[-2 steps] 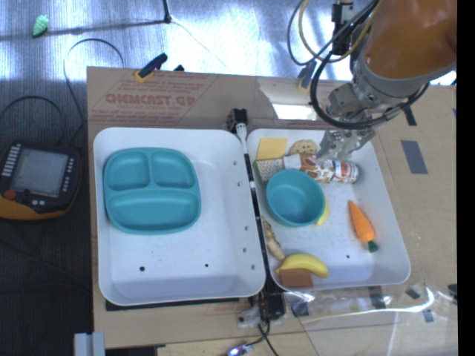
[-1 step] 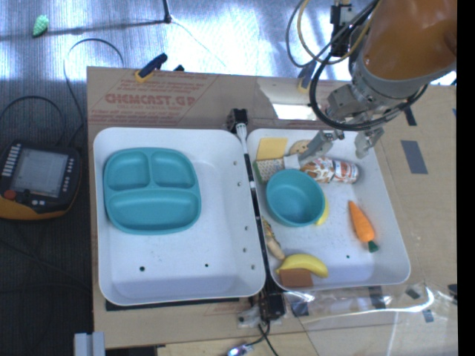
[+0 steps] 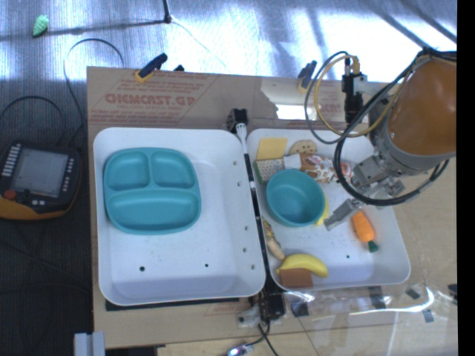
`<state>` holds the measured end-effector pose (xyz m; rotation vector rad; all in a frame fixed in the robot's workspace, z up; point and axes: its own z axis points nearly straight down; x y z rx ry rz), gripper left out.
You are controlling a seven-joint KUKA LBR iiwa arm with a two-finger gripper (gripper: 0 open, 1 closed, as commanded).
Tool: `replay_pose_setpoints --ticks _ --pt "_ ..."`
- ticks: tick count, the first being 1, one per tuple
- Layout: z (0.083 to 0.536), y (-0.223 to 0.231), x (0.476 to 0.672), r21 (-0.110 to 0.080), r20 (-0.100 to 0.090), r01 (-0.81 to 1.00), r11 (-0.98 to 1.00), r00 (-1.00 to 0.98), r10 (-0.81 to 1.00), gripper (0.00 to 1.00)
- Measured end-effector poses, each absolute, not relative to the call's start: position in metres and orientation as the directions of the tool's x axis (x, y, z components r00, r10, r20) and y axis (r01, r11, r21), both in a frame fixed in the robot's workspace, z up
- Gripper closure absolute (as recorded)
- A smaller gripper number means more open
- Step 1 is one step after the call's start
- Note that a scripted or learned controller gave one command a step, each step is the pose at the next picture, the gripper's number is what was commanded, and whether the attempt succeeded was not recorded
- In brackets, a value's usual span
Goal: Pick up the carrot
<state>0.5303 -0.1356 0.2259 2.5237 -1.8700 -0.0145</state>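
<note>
Orange carrot (image 3: 363,227) lies flat on the floor of the right bin (image 3: 393,269), toward its right side, green tip pointing down toward the near edge. It sits just right of the blue bowl (image 3: 295,197), apart from it.

Gripper (image 3: 340,213) hangs low over the same bin, between the bowl and the carrot, just beside the carrot's upper-left end. A grey finger (image 3: 343,212) slants down toward the bin floor. Gripper state: cannot tell, the wrist and cables (image 3: 349,117) block a clean look. Nothing visibly between the tips, so the carrot does not count as held.

Step in hand, as a judgement: approach, pre-grasp. Arm (image 3: 423,110) is already over the right bin and near the target, but the carrot is not yet lifted.

Next move likely calls for a small shift right and toward the near edge so the tips straddle the carrot's middle, wrist turned across its long axis, then a close and a straight lift. The bowl rim is close on the left, so clearance there matters.

Other stuff in the right bin: banana (image 3: 303,264) at the near edge with a brown block (image 3: 295,277) touching it, yellow block (image 3: 272,148) and a red-and-white packet (image 3: 319,167) at the far end. Left bin (image 3: 148,265) holds 1 blue divided tray (image 3: 152,190) with 3 compartments. Both bins rest on the tabletop (image 3: 178,99).
</note>
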Motion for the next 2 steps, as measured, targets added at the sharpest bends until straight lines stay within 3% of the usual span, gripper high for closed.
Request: replay_pose_setpoints --ticks 1,2 --pt "0.122 -0.170 0.553 0.003 -0.008 -0.931 -0.365 0.365 -0.931 0.00" --pt "0.089 -0.188 0.560 -0.013 -0.020 -0.892 -0.453 0.453 -0.891 0.00"
